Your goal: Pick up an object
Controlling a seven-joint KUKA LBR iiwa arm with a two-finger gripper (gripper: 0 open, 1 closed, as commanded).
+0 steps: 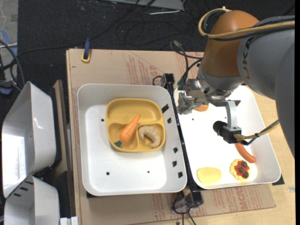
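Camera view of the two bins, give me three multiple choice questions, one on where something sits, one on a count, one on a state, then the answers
1. Where does the carrot lie?
A. On the yellow divided plate in the left bin
B. Loose in the right bin
C. On the cardboard

2. How many food items lie on that plate?
A. One
B. Two
C. Four

3. How does the plate sit?
A. Upside down
B. On edge
C. Flat, open side up

Answers: 1 A, the carrot rests across the plate's compartments. 2 B, the carrot and a shrimp. 3 C, its compartments face upward.
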